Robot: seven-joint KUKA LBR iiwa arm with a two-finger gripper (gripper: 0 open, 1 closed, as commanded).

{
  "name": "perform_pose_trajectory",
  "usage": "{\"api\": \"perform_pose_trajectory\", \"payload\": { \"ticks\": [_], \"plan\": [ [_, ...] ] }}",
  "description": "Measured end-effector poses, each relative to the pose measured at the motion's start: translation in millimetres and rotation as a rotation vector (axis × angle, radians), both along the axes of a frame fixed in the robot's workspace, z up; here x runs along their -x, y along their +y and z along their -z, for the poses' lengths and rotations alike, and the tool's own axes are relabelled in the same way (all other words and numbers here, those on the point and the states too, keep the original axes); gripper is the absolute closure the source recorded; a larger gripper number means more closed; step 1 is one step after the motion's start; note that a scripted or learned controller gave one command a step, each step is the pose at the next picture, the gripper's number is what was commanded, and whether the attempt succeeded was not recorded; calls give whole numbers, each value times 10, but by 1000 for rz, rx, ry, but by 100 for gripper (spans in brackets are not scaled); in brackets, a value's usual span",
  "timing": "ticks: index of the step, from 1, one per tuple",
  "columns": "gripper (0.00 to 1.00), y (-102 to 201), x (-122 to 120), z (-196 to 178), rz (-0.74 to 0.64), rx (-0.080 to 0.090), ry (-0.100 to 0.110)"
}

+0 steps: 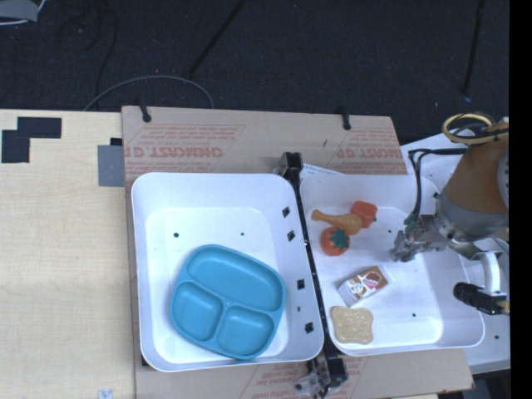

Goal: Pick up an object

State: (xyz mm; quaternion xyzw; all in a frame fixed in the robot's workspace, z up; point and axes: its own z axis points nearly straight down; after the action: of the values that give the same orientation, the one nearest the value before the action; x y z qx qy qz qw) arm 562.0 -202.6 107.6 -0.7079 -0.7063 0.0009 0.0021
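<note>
Blue moulded 3-compartment tray (227,301); fingers (405,247) beside a flat tan toast piece (352,325).

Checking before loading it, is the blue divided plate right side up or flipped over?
Right side up: the blue divided plate lies flat in the left bin with its three compartments facing up.

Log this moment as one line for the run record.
task: pick up an object | hand: over right bin, nothing held | right bin: orange toy, tomato, packet, cracker | left bin: blue divided plate
</note>
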Motion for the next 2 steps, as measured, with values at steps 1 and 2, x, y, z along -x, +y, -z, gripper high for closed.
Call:
{"api": "perform_pose_trajectory", "payload": {
  "ticks": [1, 2],
  "plan": [
    [100, 10, 4, -424, -3, 2, -6],
    [100, 102, -50, -956, -5, 2, -8]
  ]
}}
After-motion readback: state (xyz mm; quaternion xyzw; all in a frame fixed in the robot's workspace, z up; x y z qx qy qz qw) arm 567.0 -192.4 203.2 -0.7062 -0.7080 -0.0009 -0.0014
